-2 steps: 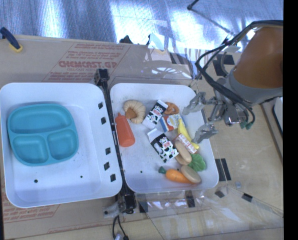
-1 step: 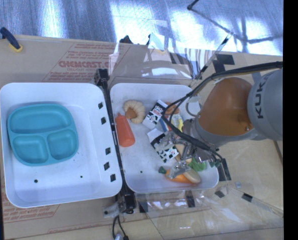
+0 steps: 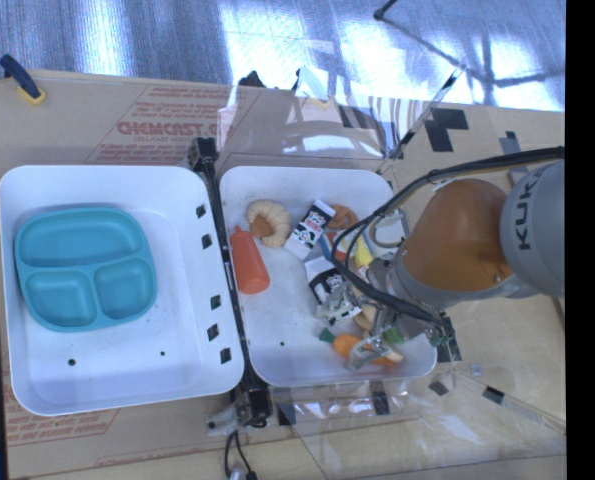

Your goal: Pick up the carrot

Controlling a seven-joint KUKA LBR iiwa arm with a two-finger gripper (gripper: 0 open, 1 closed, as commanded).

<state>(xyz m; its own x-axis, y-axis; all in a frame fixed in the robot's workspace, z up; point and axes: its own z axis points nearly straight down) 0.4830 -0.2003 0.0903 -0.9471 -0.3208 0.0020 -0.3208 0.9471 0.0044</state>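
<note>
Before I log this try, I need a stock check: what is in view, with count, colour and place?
Bins: two, white, side by side on the bench.
Divided plate: one, teal, in the left bin.
Bottle-shaped toy: one, orange-red, left side of the right bin.
Pastry-like ring: one, tan, top of the right bin.
Cartons: two, black and white, middle of the right bin.
Carrot: one, orange with green end, near the right bin's lower edge.
Arm: one, grey with orange band, from the right.
Claw: one, over the carrot area.
</note>
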